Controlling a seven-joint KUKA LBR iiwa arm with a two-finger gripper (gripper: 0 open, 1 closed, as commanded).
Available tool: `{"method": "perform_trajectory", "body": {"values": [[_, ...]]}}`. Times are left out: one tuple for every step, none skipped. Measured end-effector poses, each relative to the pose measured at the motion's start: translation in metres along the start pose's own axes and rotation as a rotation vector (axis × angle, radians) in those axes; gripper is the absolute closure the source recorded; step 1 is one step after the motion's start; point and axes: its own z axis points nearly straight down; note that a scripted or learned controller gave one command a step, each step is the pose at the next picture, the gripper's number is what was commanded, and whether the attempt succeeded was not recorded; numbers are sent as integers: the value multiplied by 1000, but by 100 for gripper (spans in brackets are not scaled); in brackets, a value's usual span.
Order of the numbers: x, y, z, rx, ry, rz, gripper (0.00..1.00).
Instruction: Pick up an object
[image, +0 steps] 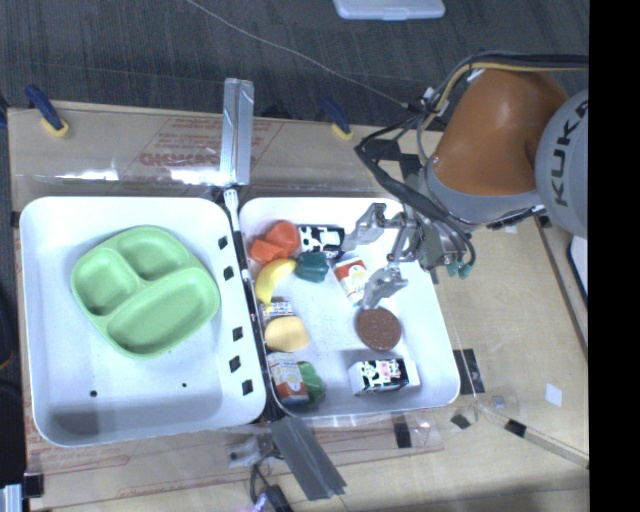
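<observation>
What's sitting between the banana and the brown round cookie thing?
In the camera view, a small white bottle with a red label lies between the yellow banana and the brown disc, in the right bin.

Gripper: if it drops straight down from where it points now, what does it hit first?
Probably the small white bottle, which sits between the open fingers of the gripper; the brown round cookie is close below. Depth is unclear.

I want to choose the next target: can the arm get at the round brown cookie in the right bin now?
Probably yes: the round brown cookie lies flat with bare floor around it, just below the gripper, and nothing covers it.
</observation>
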Motion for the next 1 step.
{"method": "perform_trajectory", "body": {"values": [[-55,-39,140,6,-35,-140,0]]}}
